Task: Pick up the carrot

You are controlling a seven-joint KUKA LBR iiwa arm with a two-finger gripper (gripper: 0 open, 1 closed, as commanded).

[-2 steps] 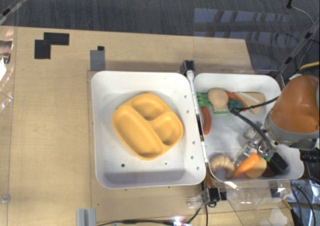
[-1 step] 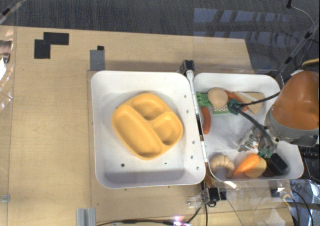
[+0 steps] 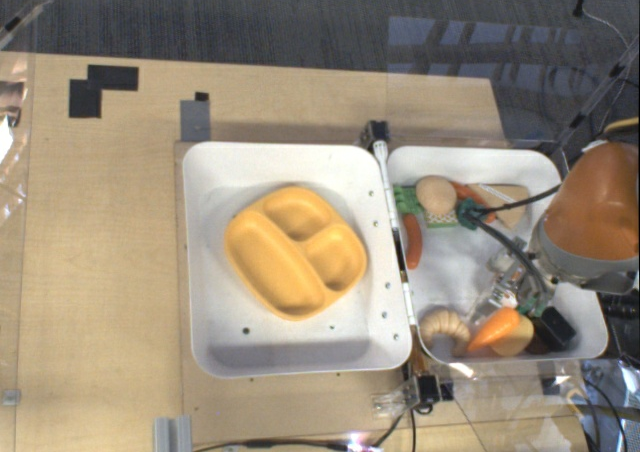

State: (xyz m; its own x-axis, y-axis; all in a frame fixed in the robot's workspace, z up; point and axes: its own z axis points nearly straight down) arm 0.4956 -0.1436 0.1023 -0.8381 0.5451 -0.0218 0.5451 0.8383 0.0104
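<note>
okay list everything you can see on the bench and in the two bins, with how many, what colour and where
bench: one, light wood, under both bins
left bin: one, white, left half of the bench
right bin: one, white, beside the left bin
divided plate: one, yellow, middle of the left bin
carrot: one, orange, near front edge of the right bin, at the tool
hot dog: one, reddish orange, left side of the right bin
green item: one, green, back left of the right bin
round tan item: one, tan, back of the right bin
tan ribbed item: one, tan, front of the right bin, left of the carrot
arm: one, grey with orange band, from the right
tool: one, dark, just above the carrot
</note>
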